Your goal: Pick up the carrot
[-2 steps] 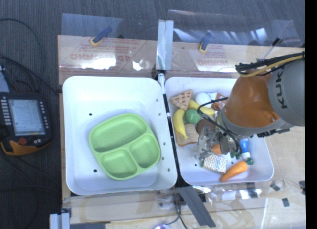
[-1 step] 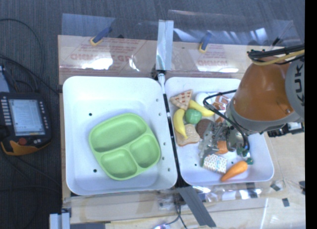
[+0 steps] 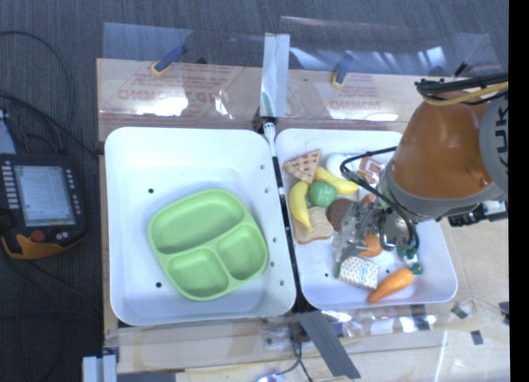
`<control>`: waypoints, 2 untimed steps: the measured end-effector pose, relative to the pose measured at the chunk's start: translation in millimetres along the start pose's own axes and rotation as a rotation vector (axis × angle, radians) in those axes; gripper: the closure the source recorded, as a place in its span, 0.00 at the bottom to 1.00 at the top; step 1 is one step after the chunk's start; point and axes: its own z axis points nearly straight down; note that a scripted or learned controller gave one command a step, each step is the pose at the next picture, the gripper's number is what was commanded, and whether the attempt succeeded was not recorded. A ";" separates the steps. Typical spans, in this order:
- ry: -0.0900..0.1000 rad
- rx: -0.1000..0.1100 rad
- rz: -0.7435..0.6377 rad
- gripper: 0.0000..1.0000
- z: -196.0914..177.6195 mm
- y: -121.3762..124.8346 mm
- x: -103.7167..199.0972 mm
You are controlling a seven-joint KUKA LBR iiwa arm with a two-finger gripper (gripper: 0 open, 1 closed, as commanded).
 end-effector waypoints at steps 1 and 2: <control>0.003 -0.001 -0.170 1.00 9.5 54.1 11.8; -0.004 0.000 -0.212 1.00 -74.2 9.0 1.7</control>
